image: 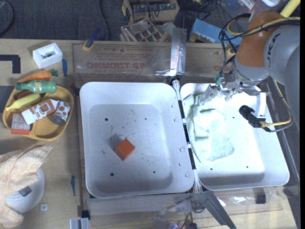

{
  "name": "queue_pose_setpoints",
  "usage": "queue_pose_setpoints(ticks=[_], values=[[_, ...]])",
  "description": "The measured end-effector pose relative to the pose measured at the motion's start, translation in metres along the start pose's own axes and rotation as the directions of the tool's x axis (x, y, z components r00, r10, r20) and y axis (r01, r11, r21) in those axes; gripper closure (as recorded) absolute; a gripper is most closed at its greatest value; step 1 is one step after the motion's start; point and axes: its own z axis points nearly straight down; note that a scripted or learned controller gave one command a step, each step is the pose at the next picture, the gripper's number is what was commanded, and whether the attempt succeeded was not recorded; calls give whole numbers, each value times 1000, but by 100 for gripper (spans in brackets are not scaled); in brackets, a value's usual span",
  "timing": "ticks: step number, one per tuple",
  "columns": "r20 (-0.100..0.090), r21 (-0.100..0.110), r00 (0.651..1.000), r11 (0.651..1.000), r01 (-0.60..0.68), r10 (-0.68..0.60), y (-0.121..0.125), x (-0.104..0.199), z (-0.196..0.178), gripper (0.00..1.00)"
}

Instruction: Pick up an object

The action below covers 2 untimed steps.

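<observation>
Distance is what the next move turns on: we see the small orange cube lying low in the left white plastic bin, while our claw hangs over the far corner of the right white bin, so the cube lies well apart, to its left and nearer the camera; the claw blurs into pale crumpled plastic film, so we cannot tell its state

Wooden bench on dark carpet, clutter behind.
</observation>
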Motion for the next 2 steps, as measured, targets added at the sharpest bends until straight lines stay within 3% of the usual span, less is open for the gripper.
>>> queue_pose_setpoints(ticks=[1,2], values=[[1,-4,993,993,121,-121,-16,18,38,0],[-1,-3,988,988,157,-157,-25,1,38,0]])
